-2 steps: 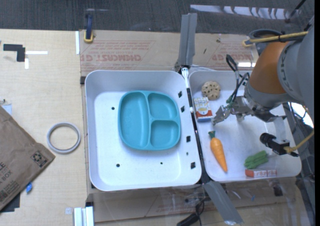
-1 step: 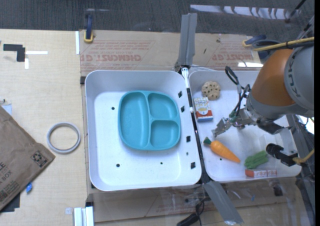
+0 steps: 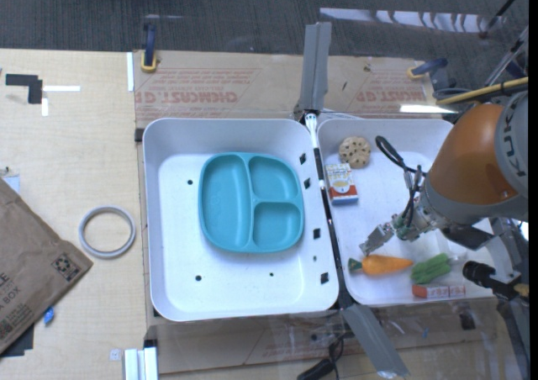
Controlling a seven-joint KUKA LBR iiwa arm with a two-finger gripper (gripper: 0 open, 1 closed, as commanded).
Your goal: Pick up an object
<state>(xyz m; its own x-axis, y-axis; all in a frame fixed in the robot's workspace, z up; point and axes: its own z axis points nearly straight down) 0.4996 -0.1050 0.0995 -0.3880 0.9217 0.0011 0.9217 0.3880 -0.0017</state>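
Note:
My gripper [image 3: 409, 225] hangs low in the right bin [image 3: 395, 290], under the grey arm with its orange band [image 3: 472, 158]. Just left of it, touching or nearly so, lies a small grey-green object [image 3: 377, 238]. An orange carrot [image 3: 387, 265] rests in front of the gripper. Beside the carrot are a green vegetable [image 3: 431, 267] and a red-and-white packet [image 3: 437, 291]. Farther back sit a small white carton with red and blue print [image 3: 340, 183] and a chocolate-chip cookie [image 3: 355, 150]. A black loop of cord [image 3: 392, 152] runs from the back of the bin toward the gripper.
The left bin [image 3: 168, 202] holds a teal divided plate [image 3: 251, 202]. On the wooden bench to the left lie a grey tape ring [image 3: 107, 230] and a brown paper bag [image 3: 29, 273]. A grey divider bar [image 3: 315, 71] stands behind the bins.

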